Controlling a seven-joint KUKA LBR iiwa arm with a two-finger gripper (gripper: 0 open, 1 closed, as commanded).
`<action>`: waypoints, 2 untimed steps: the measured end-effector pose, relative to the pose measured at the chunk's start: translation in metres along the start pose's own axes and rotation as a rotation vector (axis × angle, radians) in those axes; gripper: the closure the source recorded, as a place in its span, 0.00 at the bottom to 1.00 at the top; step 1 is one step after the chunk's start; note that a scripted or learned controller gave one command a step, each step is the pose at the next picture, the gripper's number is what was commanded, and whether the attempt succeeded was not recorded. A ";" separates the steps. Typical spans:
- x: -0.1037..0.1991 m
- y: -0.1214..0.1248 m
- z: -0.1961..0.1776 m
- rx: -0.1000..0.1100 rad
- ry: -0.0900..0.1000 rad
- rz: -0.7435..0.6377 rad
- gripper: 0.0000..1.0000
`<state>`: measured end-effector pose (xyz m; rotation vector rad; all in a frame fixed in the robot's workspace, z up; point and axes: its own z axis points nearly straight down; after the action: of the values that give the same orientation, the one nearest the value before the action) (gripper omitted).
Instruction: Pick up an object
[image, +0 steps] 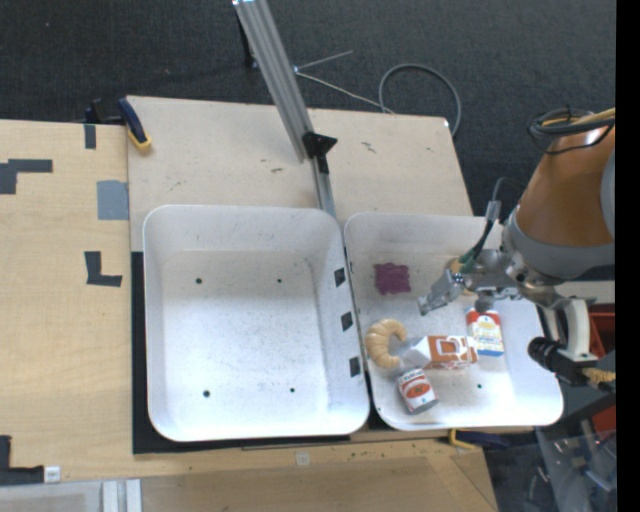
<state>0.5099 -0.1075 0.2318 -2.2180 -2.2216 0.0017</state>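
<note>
Croissant lies in right bin, near the tool.

Even, fairly bright overhead light, no hard glare. White bins read slightly blown out, esp. the left one. Soft short shadows under the bin rims and beside the slanted metal post. Dark floor at far side goes grainy. Overall low-res, mildly soft; small labels unreadable.
</note>
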 end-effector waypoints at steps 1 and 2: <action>0.000 0.000 0.000 -0.001 0.000 0.000 0.00; 0.008 -0.007 0.055 0.005 0.000 0.001 0.00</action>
<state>0.5022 -0.0994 0.1763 -2.2162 -2.2183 0.0070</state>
